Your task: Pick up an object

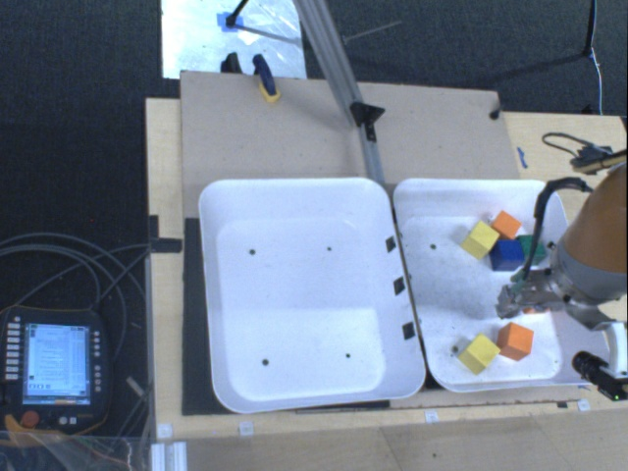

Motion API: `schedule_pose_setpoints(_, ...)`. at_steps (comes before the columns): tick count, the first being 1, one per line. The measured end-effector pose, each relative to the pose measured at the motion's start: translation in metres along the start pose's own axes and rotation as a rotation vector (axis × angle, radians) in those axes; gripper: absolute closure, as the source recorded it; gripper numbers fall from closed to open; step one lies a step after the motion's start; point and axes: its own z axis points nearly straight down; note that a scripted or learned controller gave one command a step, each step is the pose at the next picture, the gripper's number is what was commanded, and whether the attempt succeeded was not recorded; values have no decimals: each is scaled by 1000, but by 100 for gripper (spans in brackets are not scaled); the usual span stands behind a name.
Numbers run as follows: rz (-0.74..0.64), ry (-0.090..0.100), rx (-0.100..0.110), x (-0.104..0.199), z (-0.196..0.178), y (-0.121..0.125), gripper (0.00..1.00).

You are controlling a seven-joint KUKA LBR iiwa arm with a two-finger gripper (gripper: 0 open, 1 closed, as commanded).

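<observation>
The right bin (442, 263) holds several small blocks. At its far side a yellow block (481, 239), an orange block (506, 225), a blue block (507, 253) and a green piece (535, 247) crowd together. Nearer the front lie a yellow block (479, 352) and an orange block (515, 340). My gripper (520, 300) reaches in from the right and hangs low over the bin floor between the two groups, just above the front orange block. Its tip is small and dark against the white floor.
The left bin (299, 292) sits beside the right one, with black clips (399, 286) along the shared rim. A slanted metal pole (334, 57) crosses behind the bins. A teach pendant (54, 366) with cables lies off the bench at left.
</observation>
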Motion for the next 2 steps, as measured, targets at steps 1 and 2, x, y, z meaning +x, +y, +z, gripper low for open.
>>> schedule_pose_setpoints(1, 1, -2, -4, -8, -57, -5, 100)
schedule_pose_setpoints(2, 0, -2, -4, -12, -106, -11, 100)
